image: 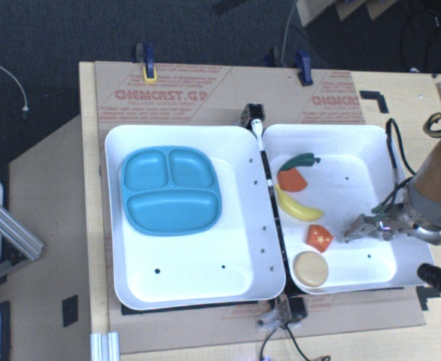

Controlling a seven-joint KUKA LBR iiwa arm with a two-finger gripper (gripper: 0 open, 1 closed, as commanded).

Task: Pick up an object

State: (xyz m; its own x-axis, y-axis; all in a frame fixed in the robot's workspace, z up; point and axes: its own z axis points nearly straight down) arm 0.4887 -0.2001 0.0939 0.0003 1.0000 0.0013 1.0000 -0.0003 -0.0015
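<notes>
Two shallow white bins sit side by side on my table; the left bin holds a blue divided plate. In the right bin a red pepper with a green stem, a yellow banana, a small red-orange block and a round beige disc lie along its left side. My pincer reaches in from the right over the bin floor, near the block but apart from it, its fingers slightly apart with nothing between them.
</notes>
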